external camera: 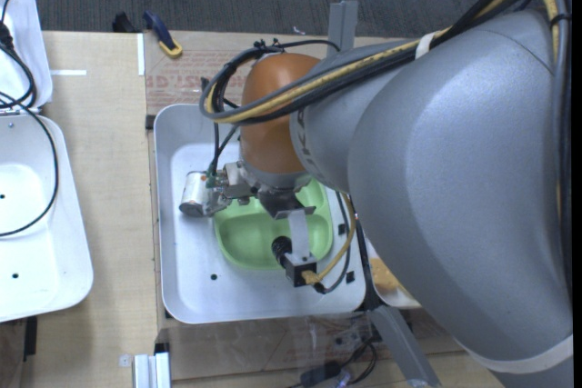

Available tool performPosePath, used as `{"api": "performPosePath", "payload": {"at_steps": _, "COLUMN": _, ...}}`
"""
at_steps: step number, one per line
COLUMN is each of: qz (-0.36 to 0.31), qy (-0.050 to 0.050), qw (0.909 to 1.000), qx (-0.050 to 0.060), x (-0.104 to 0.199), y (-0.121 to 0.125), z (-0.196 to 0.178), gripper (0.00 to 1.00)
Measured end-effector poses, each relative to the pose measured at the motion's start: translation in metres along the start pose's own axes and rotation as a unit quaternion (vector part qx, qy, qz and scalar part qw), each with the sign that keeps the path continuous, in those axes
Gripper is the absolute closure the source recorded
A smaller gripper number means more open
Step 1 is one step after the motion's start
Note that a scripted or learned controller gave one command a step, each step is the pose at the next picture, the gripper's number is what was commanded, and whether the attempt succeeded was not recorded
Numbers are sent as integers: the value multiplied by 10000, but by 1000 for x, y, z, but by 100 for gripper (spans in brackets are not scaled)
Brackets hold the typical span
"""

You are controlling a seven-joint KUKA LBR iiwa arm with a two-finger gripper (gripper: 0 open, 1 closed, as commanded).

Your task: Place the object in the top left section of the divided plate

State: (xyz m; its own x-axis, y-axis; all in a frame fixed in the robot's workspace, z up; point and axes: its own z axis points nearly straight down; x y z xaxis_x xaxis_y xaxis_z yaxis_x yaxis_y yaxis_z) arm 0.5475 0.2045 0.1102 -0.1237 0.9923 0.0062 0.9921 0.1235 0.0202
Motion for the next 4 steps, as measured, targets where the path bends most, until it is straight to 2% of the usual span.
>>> {"api": "performPosePath", "payload": {"at_steps": 1, "qz": 1944, "qy": -69, "qw": 9808, "qx": 106, "x": -18, "y": 16, "z": -202, "gripper": 0}}
{"api": "performPosePath", "payload": {"at_steps": 2, "qz": 2146, "qy": -43, "qw": 9767, "qx": 70, "x": 20, "y": 43, "z": -11, "gripper": 0}}
{"api": "performPosePath", "payload": {"at_steps": 3, "qz": 2457, "qy": -73, "qw": 9692, "qx": 116, "x": 31, "y": -62, "z": -9, "gripper": 0}}
{"api": "performPosePath", "payload": {"at_steps": 4, "qz": 2076, "qy": -69, "qw": 9781, "qx": 103, "x": 21, "y": 24, "z": -96, "gripper": 0}}
